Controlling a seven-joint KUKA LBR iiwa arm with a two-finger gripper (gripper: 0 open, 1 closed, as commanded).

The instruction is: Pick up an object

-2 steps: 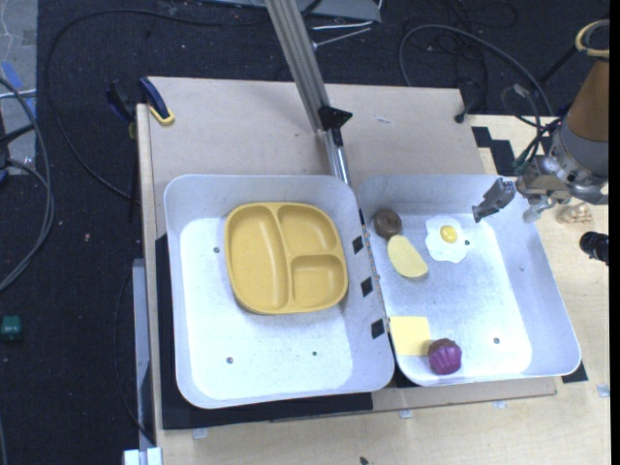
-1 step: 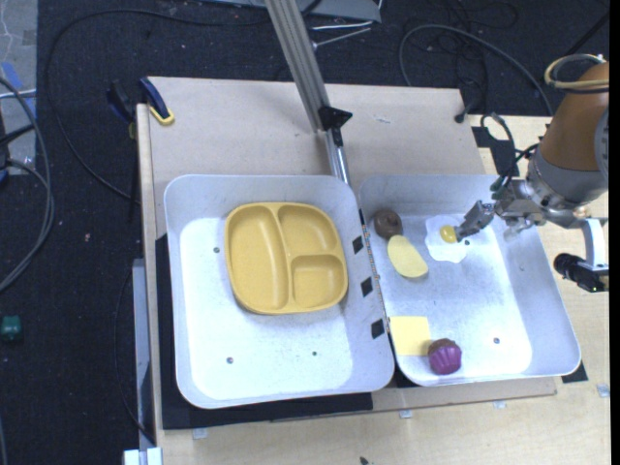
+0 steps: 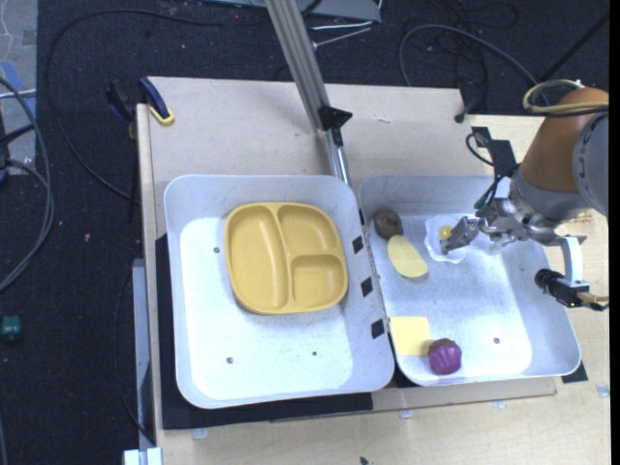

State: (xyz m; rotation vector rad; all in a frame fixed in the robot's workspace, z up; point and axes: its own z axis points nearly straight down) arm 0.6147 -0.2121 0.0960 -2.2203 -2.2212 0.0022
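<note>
I see the arm (image 3: pixel 567 153) reaching in from the right over the right bin (image 3: pixel 504 303). The gripper (image 3: pixel 457 240) sits low in the bin's upper middle, tips pointing left. Something small and yellow (image 3: pixel 446 232) shows right at the tips, but I cannot tell what it is, nor whether the pincer is open, closed or gripping.

Right bin contents: a brown round object (image 3: pixel 388 224) near the upper left corner, a pale yellow oval object (image 3: pixel 408 257) just below it, a yellow square block (image 3: pixel 410 335) at lower left, and a purple object (image 3: pixel 445 356) touching the block's lower right.

Left bin (image 3: pixel 203 347) holds a yellow divided plate (image 3: pixel 287 257), lying flat, three compartments.
</note>
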